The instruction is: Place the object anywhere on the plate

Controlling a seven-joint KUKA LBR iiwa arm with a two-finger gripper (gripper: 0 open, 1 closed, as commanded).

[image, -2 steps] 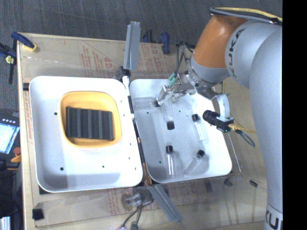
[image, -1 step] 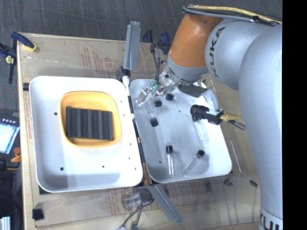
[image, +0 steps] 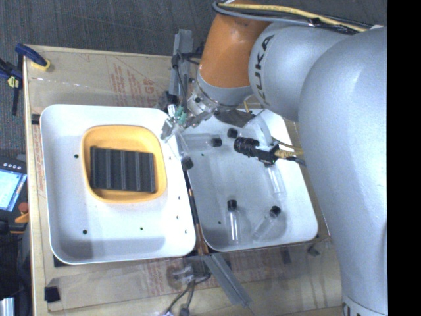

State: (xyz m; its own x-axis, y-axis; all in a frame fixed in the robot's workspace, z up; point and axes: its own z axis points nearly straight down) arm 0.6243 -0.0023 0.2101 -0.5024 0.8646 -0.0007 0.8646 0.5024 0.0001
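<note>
Gripper (image: 172, 120) sits over the seam between the two bins, at the top corner of the right bin (image: 299, 226). Can't tell how its jaws stand or whether it has hold of anything; the wrist hardware hides that.

Objects: clear tubes with black caps, lying loose in the right bin, all on the arm's side of the gripper.

- Tube A (image: 216, 141): just beside the gripper, nearest.
- Tube B (image: 235, 219): well below the gripper, near the bin's front wall.
- Tube C (image: 265, 224): next to B, tilted.
- Tube D (image: 276, 180): possible fourth, further out under the arm; too faint to be sure.

Count: three tubes certain, maybe four. Also a few loose-looking black caps or dots I can't resolve.

Plate (image: 123, 137): one, yellow rim, dark ribbed insert, in the left bin (image: 59, 236), on the gripper's far side from the arm and a bit lower.

Handling, my guess:

- Light, rigid, smooth.
- Likely plastic or glass, so treat as slippery and possibly brittle.
- Round body will roll under a pinch.
- Grip across the mid-body, jaws square to the tube's axis, not on the cap.
- Transparent, so edges are hard to locate.
</note>
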